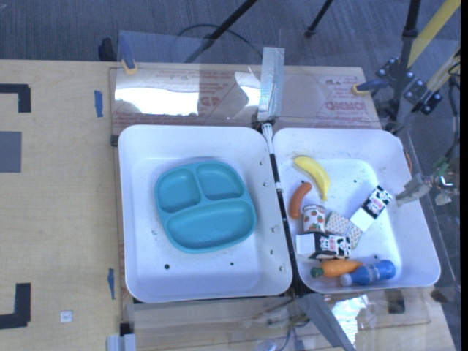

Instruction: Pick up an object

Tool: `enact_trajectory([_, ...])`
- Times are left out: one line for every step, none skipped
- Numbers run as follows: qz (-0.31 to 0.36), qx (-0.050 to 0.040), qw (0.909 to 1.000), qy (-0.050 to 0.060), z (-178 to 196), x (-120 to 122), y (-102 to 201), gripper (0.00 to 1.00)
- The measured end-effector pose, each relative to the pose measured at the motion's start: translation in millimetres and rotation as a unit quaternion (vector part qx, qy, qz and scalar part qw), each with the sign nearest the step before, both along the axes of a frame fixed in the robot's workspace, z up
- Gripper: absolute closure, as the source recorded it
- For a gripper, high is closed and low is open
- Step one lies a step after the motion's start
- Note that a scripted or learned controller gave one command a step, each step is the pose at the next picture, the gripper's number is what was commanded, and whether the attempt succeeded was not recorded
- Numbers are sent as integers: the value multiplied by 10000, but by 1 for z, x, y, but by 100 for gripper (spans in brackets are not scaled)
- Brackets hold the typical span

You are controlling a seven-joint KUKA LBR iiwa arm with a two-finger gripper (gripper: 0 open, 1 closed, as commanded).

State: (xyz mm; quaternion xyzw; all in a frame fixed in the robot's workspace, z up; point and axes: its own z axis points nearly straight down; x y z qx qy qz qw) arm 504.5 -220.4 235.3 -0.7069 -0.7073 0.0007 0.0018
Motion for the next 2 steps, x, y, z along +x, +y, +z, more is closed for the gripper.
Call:
enact_trajectory([847, -3, 9964, -14, -98, 10, 62, 0])
enact_trajectory([581, -10, 9983, -26, -47, 91, 113, 0])
